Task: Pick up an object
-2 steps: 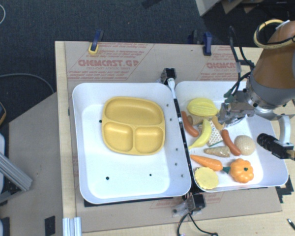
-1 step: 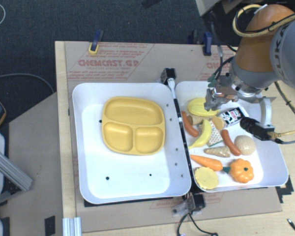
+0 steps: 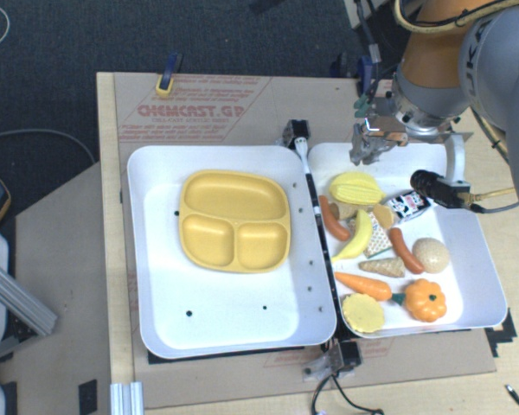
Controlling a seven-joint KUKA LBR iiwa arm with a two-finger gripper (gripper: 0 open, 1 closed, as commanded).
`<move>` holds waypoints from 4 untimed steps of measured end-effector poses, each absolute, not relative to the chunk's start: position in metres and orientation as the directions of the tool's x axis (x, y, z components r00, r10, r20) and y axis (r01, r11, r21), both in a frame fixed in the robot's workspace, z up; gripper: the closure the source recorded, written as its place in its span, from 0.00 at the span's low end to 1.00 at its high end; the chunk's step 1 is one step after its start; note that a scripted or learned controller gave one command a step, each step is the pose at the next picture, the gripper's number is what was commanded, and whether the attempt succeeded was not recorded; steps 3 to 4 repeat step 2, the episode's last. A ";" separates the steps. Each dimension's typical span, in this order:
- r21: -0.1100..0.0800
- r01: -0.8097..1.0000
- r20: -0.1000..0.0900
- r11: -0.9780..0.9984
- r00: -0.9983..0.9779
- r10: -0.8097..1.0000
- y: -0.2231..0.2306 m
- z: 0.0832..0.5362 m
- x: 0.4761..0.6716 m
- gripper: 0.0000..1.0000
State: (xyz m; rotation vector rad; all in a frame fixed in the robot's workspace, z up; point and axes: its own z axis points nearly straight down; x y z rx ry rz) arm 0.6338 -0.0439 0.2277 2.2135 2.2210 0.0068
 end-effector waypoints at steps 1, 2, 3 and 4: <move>-0.004 1.000 0.000 -0.001 0.001 1.000 -0.042 0.214 0.621 1.00; -0.003 1.000 0.000 -0.001 0.001 1.000 -0.048 0.218 0.615 1.00; -0.003 1.000 0.000 -0.001 0.001 1.000 -0.048 0.218 0.615 1.00; -0.003 1.000 0.000 -0.001 0.001 1.000 -0.048 0.218 0.615 1.00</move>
